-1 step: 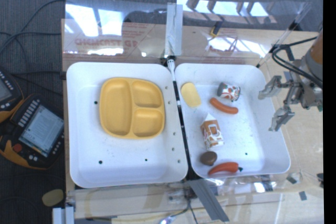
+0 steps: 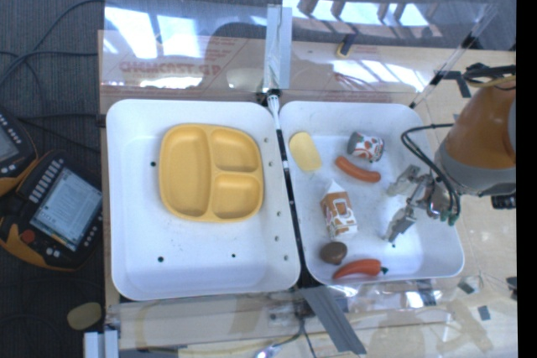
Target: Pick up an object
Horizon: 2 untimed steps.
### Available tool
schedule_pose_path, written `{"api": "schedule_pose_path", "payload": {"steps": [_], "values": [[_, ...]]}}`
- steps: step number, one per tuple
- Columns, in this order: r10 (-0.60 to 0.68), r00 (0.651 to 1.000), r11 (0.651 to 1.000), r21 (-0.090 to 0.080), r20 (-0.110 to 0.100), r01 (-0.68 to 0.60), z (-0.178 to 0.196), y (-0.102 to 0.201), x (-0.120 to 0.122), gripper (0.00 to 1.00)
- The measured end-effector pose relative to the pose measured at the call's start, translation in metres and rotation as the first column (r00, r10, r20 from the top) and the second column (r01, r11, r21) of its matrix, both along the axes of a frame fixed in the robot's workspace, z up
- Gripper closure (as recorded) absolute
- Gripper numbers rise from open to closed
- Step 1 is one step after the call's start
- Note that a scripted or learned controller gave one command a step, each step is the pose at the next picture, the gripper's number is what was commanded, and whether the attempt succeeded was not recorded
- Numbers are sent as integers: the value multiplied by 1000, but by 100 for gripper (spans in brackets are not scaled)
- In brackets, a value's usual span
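Note:
The right bin [image 2: 436, 260] holds several small items: a pale yellow oval piece [image 2: 305, 152], a crumpled brown and white can [image 2: 366, 147], a red sausage [image 2: 357, 170], a white and orange carton [image 2: 338, 213], a brown round piece [image 2: 333, 251] and a red pepper-like piece [image 2: 357, 268]. My gripper [image 2: 405, 202] hangs over the right side of this bin, right of the carton, with its two fingers spread apart and nothing between them. The upper finger [image 2: 404, 179] and lower finger [image 2: 398, 225] point left.
The left bin [image 2: 134, 264] carries a yellow divided tray [image 2: 211, 171]. A clear plastic wall [image 2: 277, 46] stands behind both bins. Tablets and cables lie on the floor at the far left [image 2: 50, 210]. The orange arm body [image 2: 482, 138] looms over the bin's right edge.

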State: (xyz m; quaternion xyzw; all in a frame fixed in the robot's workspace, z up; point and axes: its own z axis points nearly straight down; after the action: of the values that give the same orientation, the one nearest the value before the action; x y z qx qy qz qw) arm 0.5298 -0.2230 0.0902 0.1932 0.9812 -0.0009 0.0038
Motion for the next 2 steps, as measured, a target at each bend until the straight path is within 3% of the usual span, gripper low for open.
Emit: {"api": "schedule_pose_path", "payload": {"steps": [1, 2], "values": [[3, 1000, 1000, -6, 5, -3, 12, 0, 2, 100], [-49, 999, 999, 2, 10, 49, 2, 83, 45, 100]]}}
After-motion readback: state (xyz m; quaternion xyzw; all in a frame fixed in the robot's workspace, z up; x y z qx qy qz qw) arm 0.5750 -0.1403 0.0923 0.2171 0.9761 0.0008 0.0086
